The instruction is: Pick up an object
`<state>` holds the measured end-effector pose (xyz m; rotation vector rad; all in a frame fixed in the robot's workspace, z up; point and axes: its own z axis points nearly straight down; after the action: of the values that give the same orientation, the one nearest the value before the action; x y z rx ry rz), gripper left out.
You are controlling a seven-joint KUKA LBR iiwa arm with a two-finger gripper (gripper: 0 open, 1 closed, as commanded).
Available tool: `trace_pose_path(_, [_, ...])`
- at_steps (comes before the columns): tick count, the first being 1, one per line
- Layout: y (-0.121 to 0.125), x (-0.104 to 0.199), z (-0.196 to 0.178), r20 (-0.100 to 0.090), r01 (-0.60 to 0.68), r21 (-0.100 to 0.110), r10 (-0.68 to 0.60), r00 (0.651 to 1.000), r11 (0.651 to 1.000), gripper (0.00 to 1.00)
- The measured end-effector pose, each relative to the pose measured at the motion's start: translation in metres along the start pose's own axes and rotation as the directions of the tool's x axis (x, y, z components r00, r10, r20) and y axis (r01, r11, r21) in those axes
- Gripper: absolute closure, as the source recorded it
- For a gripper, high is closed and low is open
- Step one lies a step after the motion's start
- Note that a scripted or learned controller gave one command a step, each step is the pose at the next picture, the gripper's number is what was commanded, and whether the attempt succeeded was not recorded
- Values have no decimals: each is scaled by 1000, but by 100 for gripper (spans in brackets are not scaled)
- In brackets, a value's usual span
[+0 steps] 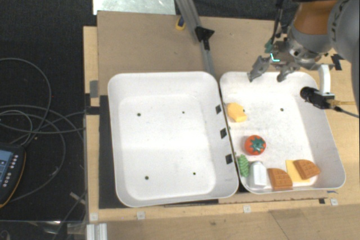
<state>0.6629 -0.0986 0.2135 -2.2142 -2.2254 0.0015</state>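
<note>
Camera view is showing you the gripper hanging over the far edge of the right bin, its two fingers spread apart with nothing sitting between them. The objects are lying well apart from it, toward the bin's near side: a yellow piece is resting by the left wall, a red tomato is sitting below that, and a green item, a white cup, and two brown waffle pieces are crowding the near edge. The left bin is lying beside it.
</note>
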Motion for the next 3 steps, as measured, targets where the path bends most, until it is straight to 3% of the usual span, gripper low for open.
trace_pose_path(1, [1,0,-3,2,2,-4,-2,1000,1000,0])
trace_pose_path(3, [9,-6,94,1,0,-1,0,1000,1000,0])
